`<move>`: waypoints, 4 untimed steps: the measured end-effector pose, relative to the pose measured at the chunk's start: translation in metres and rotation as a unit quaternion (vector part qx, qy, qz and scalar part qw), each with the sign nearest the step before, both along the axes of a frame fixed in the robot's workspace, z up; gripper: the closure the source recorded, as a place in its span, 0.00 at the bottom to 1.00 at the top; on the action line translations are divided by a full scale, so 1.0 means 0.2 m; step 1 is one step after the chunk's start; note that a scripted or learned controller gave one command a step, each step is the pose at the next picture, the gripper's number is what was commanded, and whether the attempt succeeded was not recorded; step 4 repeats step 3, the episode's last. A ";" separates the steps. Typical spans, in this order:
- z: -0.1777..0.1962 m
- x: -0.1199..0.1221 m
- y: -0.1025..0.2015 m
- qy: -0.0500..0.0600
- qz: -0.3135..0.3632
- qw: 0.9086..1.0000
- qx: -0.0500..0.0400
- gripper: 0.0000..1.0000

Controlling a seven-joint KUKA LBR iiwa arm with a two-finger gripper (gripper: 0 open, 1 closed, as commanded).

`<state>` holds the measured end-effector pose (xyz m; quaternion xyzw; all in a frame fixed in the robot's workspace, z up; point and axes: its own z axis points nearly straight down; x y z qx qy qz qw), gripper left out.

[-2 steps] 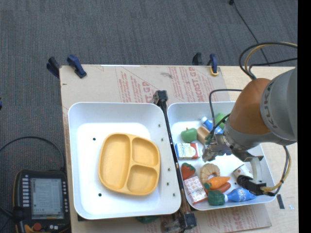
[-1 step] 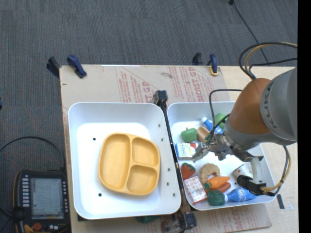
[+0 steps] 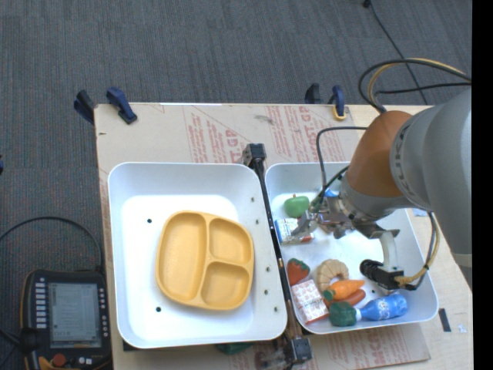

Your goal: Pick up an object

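Observation:
My gripper hangs low over the left part of the right bin. It sits just right of a small white and red packet and just below a green round fruit; whether it touches either I cannot tell. Nearer the front lie a red strawberry-like piece, a tan ring pastry, an orange carrot, a red and white checked box, a green item and a blue bottle.
The left bin holds a yellow divided plate. A thin wall separates the two bins. The arm's grey and orange body covers the right bin's back right. Clamps grip the board's far edge.

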<state>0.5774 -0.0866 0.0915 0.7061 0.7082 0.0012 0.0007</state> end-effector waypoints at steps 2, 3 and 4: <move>-0.02 0.33 0.01 0.001 0.000 1.000 -0.001 1.00; -0.01 0.33 -0.05 -0.002 -0.002 1.000 -0.010 0.00; -0.01 0.33 -0.05 -0.002 -0.002 1.000 -0.010 0.00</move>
